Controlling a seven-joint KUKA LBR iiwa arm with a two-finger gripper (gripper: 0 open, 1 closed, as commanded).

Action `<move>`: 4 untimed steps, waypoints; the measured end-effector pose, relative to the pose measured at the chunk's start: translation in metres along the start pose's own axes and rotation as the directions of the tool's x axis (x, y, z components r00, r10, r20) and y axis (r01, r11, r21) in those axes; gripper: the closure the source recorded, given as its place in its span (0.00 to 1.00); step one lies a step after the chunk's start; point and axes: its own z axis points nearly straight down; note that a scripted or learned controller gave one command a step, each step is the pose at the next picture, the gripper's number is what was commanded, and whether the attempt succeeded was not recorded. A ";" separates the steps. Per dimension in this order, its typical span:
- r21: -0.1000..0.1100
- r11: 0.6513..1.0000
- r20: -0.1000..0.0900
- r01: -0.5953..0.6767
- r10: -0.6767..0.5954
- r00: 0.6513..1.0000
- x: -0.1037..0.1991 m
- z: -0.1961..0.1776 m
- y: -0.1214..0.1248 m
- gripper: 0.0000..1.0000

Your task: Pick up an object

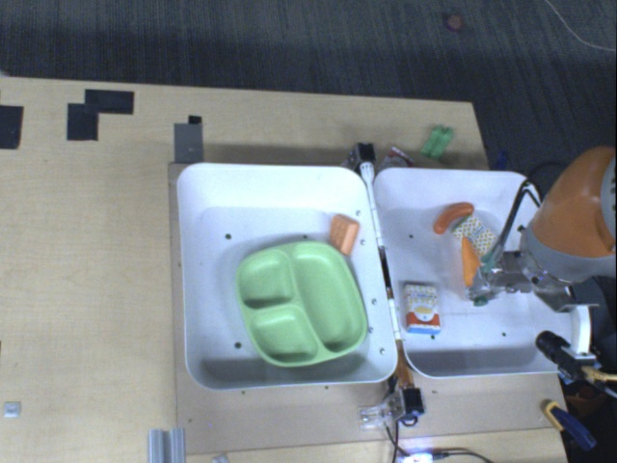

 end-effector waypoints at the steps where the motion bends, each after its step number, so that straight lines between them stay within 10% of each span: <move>1: 0.000 1.000 0.000 0.000 0.000 1.000 0.000 0.000 0.000 0.00; 2: -0.003 1.000 0.000 0.001 -0.001 1.000 0.001 -0.011 0.001 1.00; 3: 0.008 1.000 -0.003 0.001 -0.001 1.000 0.085 -0.106 0.056 1.00; 4: 0.010 1.000 -0.002 0.001 -0.001 1.000 0.084 -0.105 0.056 0.00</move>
